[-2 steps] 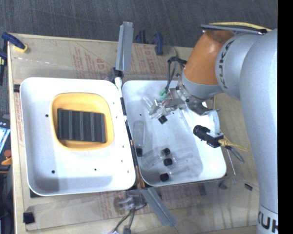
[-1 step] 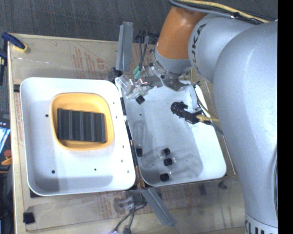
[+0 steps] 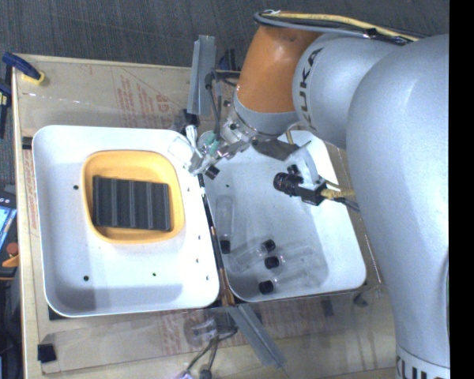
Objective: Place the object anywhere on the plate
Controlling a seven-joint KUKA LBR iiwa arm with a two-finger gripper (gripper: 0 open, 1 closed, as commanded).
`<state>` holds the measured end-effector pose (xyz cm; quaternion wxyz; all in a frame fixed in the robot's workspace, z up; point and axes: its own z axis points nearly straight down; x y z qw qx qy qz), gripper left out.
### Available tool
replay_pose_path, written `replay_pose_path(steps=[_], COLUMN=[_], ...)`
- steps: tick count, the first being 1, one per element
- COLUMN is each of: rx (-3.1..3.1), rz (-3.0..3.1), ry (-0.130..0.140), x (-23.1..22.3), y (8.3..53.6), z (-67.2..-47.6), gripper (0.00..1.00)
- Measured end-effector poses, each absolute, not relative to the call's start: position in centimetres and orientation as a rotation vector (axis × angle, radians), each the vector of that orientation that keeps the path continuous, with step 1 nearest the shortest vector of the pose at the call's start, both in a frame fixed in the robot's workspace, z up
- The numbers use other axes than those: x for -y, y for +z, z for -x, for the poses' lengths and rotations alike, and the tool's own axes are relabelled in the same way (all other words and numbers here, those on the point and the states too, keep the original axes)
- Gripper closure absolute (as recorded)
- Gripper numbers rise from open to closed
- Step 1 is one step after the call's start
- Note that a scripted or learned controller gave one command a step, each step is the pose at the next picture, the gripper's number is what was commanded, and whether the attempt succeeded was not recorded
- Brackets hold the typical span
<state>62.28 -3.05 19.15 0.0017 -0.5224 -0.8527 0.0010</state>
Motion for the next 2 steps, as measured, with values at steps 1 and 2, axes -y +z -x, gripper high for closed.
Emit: replay_pose_path(steps=[1, 2], rx=[2.857, 2.857], rz=[1.297, 1.297], ry=[0.003, 0.003], x=[0.81, 0.83], y=[19.12, 19.13], z=[-59.41, -59.42], gripper=[1.00, 0.00])
